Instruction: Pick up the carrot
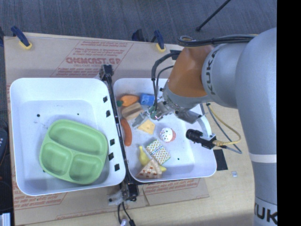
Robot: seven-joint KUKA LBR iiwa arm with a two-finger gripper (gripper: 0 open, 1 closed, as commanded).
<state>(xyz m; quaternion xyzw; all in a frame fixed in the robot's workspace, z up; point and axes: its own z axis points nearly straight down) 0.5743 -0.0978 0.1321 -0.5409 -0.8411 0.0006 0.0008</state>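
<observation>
The carrot (pixel 126 131), likely a light, stiff, slick plastic toy, lies against the right bin's (pixel 202 166) left wall, best pinched mid-length; I cannot tell the gripper's (pixel 153 113) state.

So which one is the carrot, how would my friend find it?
Look in the right bin, the one full of toy food, beside the bin with the green tray. Along its left wall lies the carrot. It is the long, thin orange-red stick, slimmer than the toys near it.
</observation>
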